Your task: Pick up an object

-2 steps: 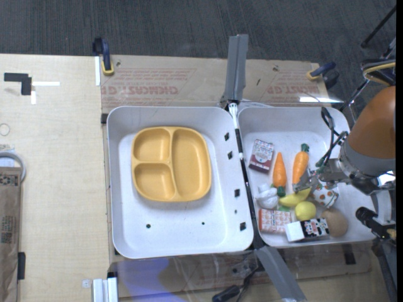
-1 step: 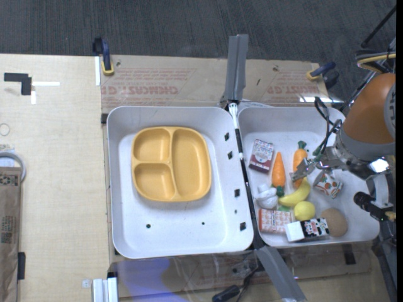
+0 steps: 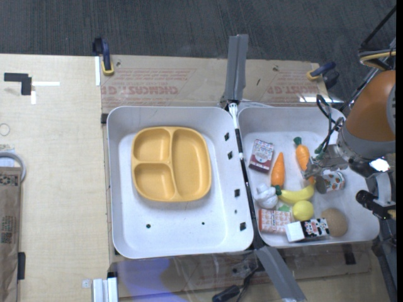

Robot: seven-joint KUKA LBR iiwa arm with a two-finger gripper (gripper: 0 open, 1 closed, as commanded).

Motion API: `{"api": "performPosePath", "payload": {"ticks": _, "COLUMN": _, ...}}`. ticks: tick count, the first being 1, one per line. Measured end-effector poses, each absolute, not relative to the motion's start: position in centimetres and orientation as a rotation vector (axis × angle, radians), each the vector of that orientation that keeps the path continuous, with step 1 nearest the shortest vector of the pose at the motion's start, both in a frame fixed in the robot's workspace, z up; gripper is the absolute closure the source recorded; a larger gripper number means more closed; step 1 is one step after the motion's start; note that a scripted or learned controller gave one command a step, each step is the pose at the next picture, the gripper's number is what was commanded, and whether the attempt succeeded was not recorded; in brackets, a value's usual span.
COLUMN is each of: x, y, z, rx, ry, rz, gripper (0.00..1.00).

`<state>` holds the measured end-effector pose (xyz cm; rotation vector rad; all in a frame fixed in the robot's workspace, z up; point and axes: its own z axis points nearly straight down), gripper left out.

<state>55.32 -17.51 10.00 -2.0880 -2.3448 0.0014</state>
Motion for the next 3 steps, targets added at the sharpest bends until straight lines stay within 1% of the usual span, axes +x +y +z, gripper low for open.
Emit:
{"api": "performPosePath", "payload": {"ticks": 1, "x": 54.1, "y": -15.9, "z": 14.8, "rx": -2.319, "ry": -2.117, "rz": 0.002, "gripper": 1.0}}
{"api": "performPosePath", "payload": {"ticks": 2, "x": 58.2, "y": -9.6, "z": 19.7, "rx": -2.294, "ry": -2.145, "rz": 0.004, "gripper": 1.0}}
{"api": "performPosePath", "payload": {"ticks": 3, "x": 56.9, "y": -12.3, "z": 23.4, "rx": -2.425, "ry": -1.995, "rz": 0.005, "gripper": 1.0}}
